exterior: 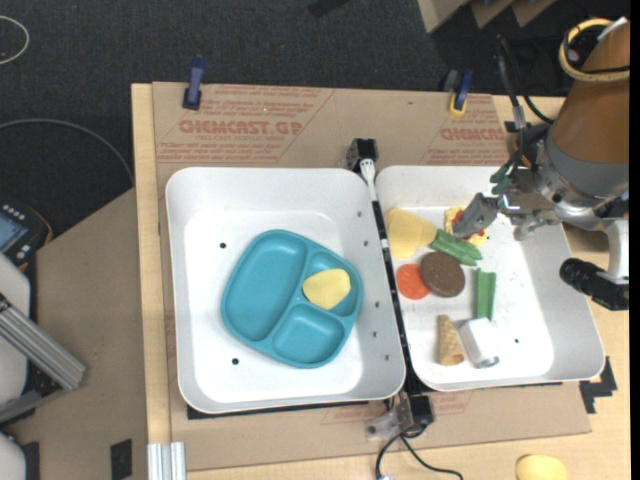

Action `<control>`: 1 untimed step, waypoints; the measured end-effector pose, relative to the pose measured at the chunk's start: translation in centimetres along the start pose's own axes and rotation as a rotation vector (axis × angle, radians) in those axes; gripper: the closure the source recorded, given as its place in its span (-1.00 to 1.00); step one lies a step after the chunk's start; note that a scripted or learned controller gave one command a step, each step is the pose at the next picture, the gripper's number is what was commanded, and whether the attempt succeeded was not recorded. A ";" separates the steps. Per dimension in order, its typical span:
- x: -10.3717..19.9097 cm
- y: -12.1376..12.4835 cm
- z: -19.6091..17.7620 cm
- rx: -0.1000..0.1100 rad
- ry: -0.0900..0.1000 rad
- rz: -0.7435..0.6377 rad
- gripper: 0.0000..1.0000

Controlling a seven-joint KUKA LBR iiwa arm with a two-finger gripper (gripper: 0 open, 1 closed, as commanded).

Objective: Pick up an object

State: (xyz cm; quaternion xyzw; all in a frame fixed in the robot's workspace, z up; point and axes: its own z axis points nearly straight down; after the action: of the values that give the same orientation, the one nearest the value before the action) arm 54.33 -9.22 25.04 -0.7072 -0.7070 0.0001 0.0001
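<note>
The right bin point(560, 353) holds several small toy foods. Among them are a pale yellow piece point(408, 232), a red-orange disc point(411, 281), a brown disc point(442, 274), a dark green pod point(456, 249) and a light green stick point(485, 294). A tan piece point(449, 340) and a grey-white block point(479, 344) lie near the front. My gripper point(476, 216) is low over the bin's back middle, right above the green pod and a small orange-yellow item point(463, 230) that it partly hides. Nothing is visibly lifted.
The left bin point(200, 218) holds a teal divided plate point(265, 298) with a yellow piece point(326, 288) in its right compartment. A black divider rail point(380, 238) runs between the bins. A black part of the arm point(595, 283) hangs over the right bin's right rim.
</note>
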 end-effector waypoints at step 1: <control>-0.3 -6.8 6.0 0.008 0.003 0.002 -1.00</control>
State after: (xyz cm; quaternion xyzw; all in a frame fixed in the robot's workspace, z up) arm 47.58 -9.50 19.03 -0.7079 -0.7063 0.0020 0.0038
